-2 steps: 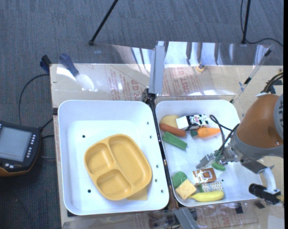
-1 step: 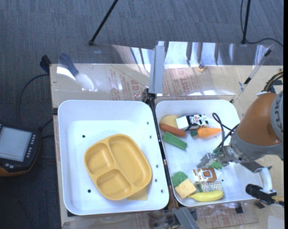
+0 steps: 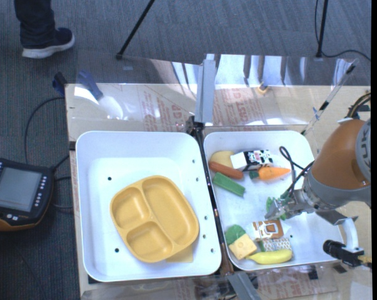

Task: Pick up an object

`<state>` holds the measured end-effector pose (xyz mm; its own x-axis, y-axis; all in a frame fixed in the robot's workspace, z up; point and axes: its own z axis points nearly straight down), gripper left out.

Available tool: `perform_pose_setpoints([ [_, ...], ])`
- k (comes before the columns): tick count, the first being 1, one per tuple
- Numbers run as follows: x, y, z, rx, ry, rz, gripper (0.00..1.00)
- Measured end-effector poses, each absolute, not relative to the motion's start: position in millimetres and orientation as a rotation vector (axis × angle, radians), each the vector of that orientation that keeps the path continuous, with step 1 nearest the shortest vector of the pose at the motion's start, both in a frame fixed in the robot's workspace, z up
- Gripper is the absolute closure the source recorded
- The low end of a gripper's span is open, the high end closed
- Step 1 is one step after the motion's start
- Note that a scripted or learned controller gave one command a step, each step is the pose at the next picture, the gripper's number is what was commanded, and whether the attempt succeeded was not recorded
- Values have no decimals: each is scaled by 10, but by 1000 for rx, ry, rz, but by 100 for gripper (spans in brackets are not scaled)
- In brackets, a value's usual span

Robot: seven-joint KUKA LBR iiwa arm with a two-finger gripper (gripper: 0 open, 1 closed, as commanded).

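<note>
Lying nearest the front rim of the right bin (image 3: 301, 262), a yellow banana (image 3: 271, 256) is seen, with a yellow cheese wedge (image 3: 242, 247) just beside it on the left and a green leafy piece (image 3: 234, 234) touching the wedge from behind. A small brown-and-white carton (image 3: 267, 229) is set just behind the banana.

Just above the carton, the gripper (image 3: 282, 206) is lowered into the bin from the right, carried by the grey arm with its orange band (image 3: 338, 161). Whether the gripper is wide, narrow or closed on anything cannot be told, since its tip is small and blurred. A small green piece (image 3: 272, 204) is seen right at the tip, on the bin floor near the middle of the right bin. It looks dark green and irregular, and its exact shape cannot be made out. Contact between the two cannot be confirmed.

Further back, a long green block (image 3: 229, 184) is laid at a slant near the left wall, and behind it a red sausage (image 3: 226, 170), an orange carrot (image 3: 274, 174), a black-and-white carton (image 3: 257, 159) and a pale yellow round item (image 3: 221, 158) are grouped close together.

In the left bin (image 3: 94, 167), a yellow divided plate (image 3: 154, 217) is laid flat.

On the floor to the left, a teach pendant (image 3: 16, 192) is placed, and far back a dark shoe (image 3: 47, 42) is visible
</note>
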<state>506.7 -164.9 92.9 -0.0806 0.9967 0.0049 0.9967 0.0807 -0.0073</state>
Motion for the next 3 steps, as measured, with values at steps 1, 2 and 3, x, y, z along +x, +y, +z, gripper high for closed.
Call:
perform_pose_setpoints([
  [1, 5837, -1011, 2293, -2106, -2337, -8, 100],
  [2, 5811, -1031, 2241, -2105, -2328, 5, 0],
  [3, 6225, -1081, 855, -2019, -2403, 2, 0],
])
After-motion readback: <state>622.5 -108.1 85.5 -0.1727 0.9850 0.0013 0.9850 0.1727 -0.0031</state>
